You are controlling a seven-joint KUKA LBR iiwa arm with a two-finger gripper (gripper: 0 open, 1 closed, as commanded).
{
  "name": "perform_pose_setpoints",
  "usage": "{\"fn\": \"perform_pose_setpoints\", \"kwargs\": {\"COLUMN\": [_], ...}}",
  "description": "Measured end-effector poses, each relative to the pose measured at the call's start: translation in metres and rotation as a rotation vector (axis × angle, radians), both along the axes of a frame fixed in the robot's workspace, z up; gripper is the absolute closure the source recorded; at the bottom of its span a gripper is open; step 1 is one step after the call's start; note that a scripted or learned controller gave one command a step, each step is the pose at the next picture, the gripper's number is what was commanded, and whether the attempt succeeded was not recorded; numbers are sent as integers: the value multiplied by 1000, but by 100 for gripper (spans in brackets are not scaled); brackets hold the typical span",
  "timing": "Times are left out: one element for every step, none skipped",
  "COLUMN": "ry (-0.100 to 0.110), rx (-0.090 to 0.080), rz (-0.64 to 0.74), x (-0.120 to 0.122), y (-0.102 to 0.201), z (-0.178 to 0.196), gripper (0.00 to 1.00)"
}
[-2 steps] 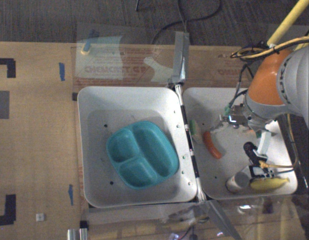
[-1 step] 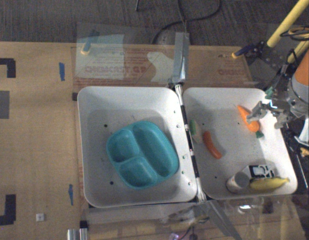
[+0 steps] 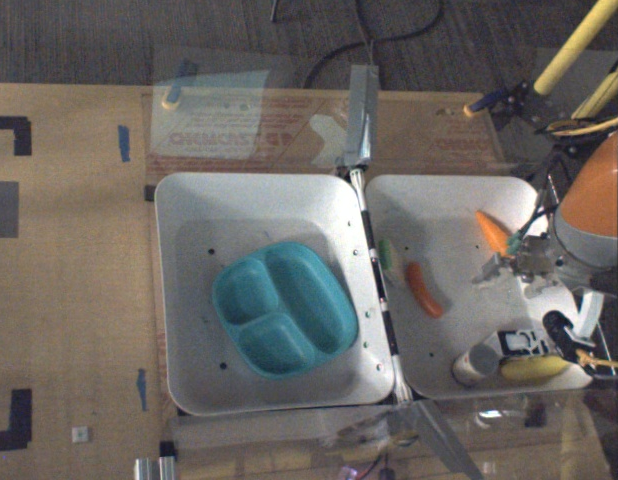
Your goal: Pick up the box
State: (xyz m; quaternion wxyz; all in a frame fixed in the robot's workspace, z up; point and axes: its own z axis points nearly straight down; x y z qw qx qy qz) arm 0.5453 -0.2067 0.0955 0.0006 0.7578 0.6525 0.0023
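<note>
Your gripper (image 3: 522,261) hangs over the right bin (image 3: 439,203); you cannot tell its state. Box (image 3: 519,344) sits near the banana (image 3: 534,369).

Two white bins sit side by side, a left bin (image 3: 179,208) and a right bin (image 3: 429,200). The left one carries one teal divided plate (image 3: 283,308). The right one carries one carrot (image 3: 493,231), one red sausage (image 3: 424,289), one small green piece (image 3: 386,254), one banana (image 3: 534,369), one box (image 3: 519,343) and one pale cup (image 3: 473,365).
</note>
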Motion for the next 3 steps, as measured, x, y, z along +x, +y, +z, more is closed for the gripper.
{"fn": "perform_pose_setpoints", "kwargs": {"ry": [1,0,-5], "rx": [-4,-2,-8], "rz": [-195,-173,-179], "x": [63,-11,-10], "y": [18,29,24], "z": [-9,-8,3], "gripper": [0,0,100]}}
